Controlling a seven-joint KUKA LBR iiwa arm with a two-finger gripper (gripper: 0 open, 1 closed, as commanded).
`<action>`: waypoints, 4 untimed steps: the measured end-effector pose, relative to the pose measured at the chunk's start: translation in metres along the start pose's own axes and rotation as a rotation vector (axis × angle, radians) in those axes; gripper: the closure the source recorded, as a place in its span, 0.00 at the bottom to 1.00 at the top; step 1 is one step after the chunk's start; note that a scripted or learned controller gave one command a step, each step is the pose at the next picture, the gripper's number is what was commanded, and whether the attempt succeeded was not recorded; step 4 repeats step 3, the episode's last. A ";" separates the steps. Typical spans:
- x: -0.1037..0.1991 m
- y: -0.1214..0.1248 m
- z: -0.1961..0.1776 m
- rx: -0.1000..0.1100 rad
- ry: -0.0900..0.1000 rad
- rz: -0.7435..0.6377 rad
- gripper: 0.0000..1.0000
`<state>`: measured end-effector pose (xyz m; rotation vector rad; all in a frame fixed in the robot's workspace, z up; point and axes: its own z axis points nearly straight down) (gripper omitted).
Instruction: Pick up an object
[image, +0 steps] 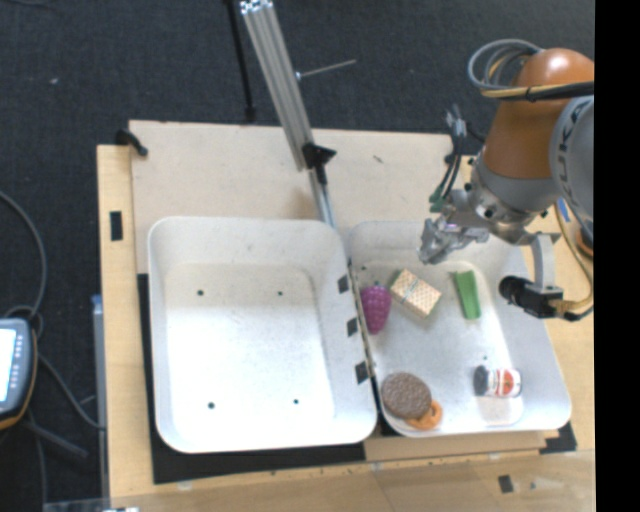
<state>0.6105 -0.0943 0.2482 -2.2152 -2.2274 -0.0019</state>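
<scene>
One tan waffle-patterned block (415, 293) in the right bin (535, 340), just below my gripper (436, 246), looks light, stiff and easily clamped across its flat sides, though I cannot tell the pincer's state.

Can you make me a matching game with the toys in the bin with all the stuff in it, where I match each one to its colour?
Things:
1. grape bunch
2. flat stick
3. round cookie
4. square block

Colours:
A. green
B. tan
C. purple
D. brown

Right pairs: 1-C, 2-A, 3-D, 4-B.

All four lie in the right bin, and the gripper hangs above its far edge.
</scene>
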 end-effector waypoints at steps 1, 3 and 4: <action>0.042 -0.003 0.006 0.001 -0.001 0.001 1.00; 0.136 -0.017 0.021 0.001 0.000 0.005 1.00; 0.136 -0.017 0.021 0.001 0.000 0.005 1.00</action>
